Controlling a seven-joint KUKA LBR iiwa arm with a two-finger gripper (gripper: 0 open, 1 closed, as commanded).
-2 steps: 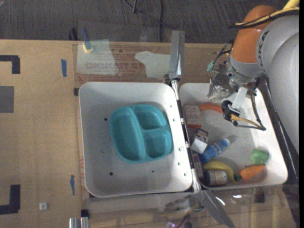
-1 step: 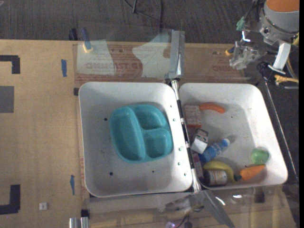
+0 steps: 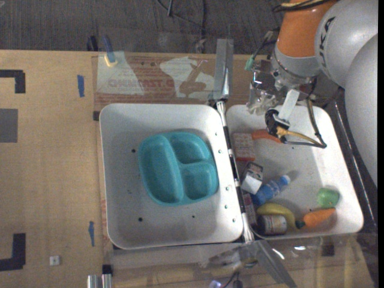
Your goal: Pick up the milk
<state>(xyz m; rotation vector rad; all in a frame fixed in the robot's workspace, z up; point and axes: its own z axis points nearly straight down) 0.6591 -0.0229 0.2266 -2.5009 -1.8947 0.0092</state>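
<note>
Counting from my remote station: two bins, one tray, one arm. The left bin [image 3: 120, 221] holds a single teal tray [image 3: 178, 167] with three compartments, bare floor all round it. The right bin [image 3: 342, 179] holds one milk [image 3: 252, 178], one bottle [image 3: 272, 188], one banana [image 3: 277, 210], one can [image 3: 273, 224], two carrots [image 3: 318, 217] [image 3: 267, 136], one green piece [image 3: 327, 197] and a pink packet [image 3: 243, 145]. The gripper [image 3: 263, 101] hangs over that bin's upper left corner; I cannot tell how its fingers stand. The bin's right centre lies open. The milk is a small carton, white with dark print, lying tilted against the bin's left wall, just beside the bottle.
</note>
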